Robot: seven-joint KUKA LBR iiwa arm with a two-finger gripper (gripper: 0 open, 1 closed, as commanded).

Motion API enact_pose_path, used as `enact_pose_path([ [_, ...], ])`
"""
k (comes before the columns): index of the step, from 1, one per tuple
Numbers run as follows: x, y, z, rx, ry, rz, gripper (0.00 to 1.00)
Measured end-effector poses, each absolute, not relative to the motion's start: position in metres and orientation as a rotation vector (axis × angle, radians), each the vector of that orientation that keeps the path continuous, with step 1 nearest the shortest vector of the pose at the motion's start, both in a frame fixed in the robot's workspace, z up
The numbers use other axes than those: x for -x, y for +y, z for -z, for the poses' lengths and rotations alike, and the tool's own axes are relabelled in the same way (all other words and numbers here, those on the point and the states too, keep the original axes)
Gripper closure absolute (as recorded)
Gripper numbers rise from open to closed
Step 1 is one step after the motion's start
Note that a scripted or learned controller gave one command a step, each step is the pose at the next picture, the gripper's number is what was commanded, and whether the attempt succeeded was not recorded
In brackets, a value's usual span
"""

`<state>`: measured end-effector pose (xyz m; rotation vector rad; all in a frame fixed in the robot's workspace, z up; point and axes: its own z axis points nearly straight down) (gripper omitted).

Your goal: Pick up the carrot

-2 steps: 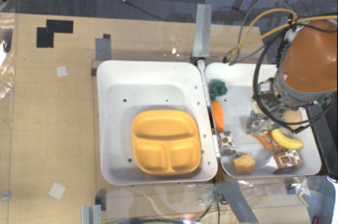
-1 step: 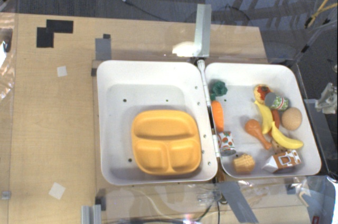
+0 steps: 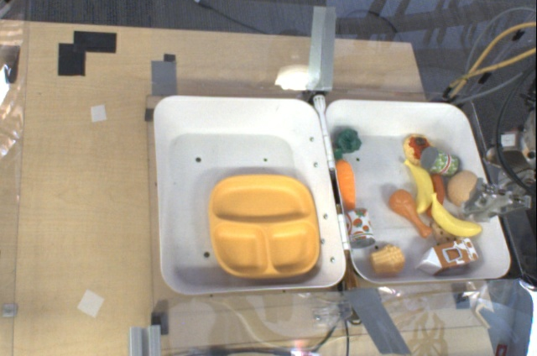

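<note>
1. Now, carrot (image 3: 345, 183) at the left edge of the right bin (image 3: 394, 112), lengthwise along the wall shared with the other bin, green top toward the far side. Touching that wall or only just beside it: hard to say.
2. Gripper (image 3: 495, 201) at the right rim of the same bin, well apart from the carrot. Wide or narrow: cannot tell.
3. Probably the main danger: landing on the wall instead of beside it, because of so little room on the carrot's left side.
4. Also possible: closing across the length rather than the width, and so only pushing the carrot along the wall.
5. Cup (image 3: 361, 227) just beside the carrot's near tip, so a grasp too near that end risks catching the cup too.
6. Banana (image 3: 436, 203) and drumstick (image 3: 409, 212) between gripper and carrot. Crossing low risks knocking them.
7. Likely smooth and tapered, so easy to squeeze out and drop on lifting.
</note>
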<state>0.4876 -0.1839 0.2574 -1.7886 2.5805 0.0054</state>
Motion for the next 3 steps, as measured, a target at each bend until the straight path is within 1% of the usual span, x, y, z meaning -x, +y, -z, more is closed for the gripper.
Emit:
enact_pose_path([
  [1,-0.51,-0.162,-0.246,2.125,2.304,0.006,1.0],
  [2,-0.512,-0.161,-0.258,2.12,2.301,0.013,1.0],
  [3,-0.538,-0.146,-0.267,2.622,1.721,0.007,1.0],
])
